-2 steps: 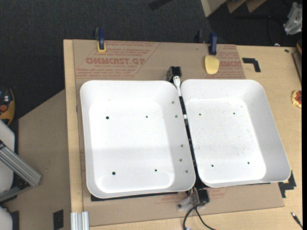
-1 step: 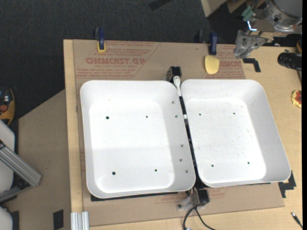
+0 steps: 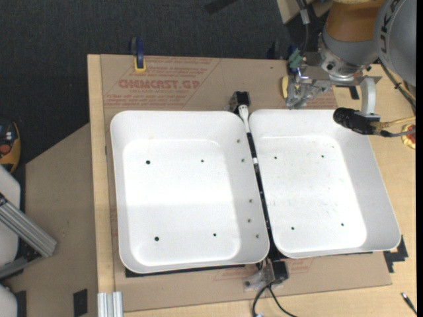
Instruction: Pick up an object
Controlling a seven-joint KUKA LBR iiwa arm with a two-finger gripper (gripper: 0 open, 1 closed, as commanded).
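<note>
My gripper (image 3: 301, 98) hangs at the back right, just beyond the far rim of the right bin (image 3: 382, 189), over the brown board. The grey arm with its orange band (image 3: 357, 15) rises behind it towards the upper right. The left bin (image 3: 117, 177) lies beside the right one. Both show white floors marked with a few small dark dots. Glare and the slant of the view hide how the gripper's tips stand.
The two bins rest on a brown board (image 3: 165, 78) with red print, held by a blue and yellow clamp (image 3: 138, 53) at the back left. A black clip (image 3: 239, 100) sits at the far end of the seam between the bins. Cables trail at the front edge (image 3: 268, 279).
</note>
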